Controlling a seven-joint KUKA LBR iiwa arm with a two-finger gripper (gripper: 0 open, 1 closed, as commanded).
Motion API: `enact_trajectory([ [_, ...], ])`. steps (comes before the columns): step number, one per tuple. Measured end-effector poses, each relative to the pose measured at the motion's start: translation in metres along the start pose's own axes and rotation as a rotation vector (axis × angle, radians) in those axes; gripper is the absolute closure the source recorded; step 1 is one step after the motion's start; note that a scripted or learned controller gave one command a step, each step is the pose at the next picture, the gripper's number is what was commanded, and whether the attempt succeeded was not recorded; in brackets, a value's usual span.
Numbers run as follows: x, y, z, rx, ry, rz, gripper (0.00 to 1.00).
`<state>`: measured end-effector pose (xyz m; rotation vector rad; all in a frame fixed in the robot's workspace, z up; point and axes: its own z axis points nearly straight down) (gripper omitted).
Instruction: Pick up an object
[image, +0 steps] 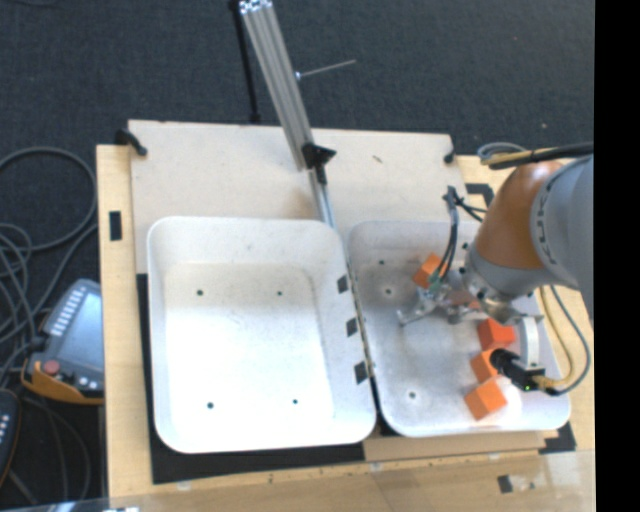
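The right shallow white plastic bin holds small orange blocks; the claw hangs low inside it, grip impossible to tell.

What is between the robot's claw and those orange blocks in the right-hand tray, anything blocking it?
Nothing visible blocks it. The gripper is down inside the right bin, close beside one orange block, with bare bin floor around them. More orange blocks lie nearer the bin's front corner, partly under the arm.
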<state>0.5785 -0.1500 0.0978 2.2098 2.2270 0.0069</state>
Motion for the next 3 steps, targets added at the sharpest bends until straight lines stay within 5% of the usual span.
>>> enact_trajectory([
  [1, -0.004, 0.066, 0.0, 0.008, -0.001, 0.005, 0.0],
  [2, -0.007, 0.062, -0.009, 0.017, -0.004, 0.001, 1.0],
  [3, -0.006, 0.064, -0.01, 0.007, -0.004, -0.002, 0.0],
])
